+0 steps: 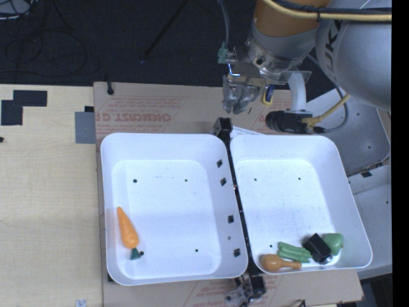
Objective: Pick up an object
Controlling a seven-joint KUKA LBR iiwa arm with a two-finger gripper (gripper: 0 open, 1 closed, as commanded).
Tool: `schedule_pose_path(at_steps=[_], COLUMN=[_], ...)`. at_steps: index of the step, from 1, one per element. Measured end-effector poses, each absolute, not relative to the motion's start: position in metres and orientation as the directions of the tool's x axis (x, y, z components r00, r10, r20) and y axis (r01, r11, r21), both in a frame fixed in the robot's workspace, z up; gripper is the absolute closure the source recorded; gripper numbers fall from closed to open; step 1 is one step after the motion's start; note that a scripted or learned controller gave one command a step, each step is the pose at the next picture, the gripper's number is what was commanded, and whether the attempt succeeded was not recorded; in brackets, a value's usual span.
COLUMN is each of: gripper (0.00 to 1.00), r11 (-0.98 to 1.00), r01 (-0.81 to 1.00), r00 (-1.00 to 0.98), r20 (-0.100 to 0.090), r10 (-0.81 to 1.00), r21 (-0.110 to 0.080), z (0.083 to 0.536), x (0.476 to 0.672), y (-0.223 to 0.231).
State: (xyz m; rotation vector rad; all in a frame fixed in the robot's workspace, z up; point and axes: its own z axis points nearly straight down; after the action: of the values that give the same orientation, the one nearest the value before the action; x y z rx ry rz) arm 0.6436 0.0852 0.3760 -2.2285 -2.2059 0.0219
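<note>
The grey arm [358, 37] reaches in from the upper right of the frame, orange band [287, 8] up top above the wrist. The end effector [238, 101] hangs at upper centre, pointing down, with a cable looping beside the wrist.

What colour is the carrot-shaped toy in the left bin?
Orange, with a small dark green stem end; the carrot shows plainly in the camera view, near the left bin's front-left corner.
</note>
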Motion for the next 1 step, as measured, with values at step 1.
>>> schedule_pose_path(at_steps=[1], gripper=[1.00], r11=[0.002], r01=[1.000], r00=[-0.002], r20=[0.000], r10=[1.000], r21=[-0.005], z=[0.4065], x=[0.6048], y=[0.1141])
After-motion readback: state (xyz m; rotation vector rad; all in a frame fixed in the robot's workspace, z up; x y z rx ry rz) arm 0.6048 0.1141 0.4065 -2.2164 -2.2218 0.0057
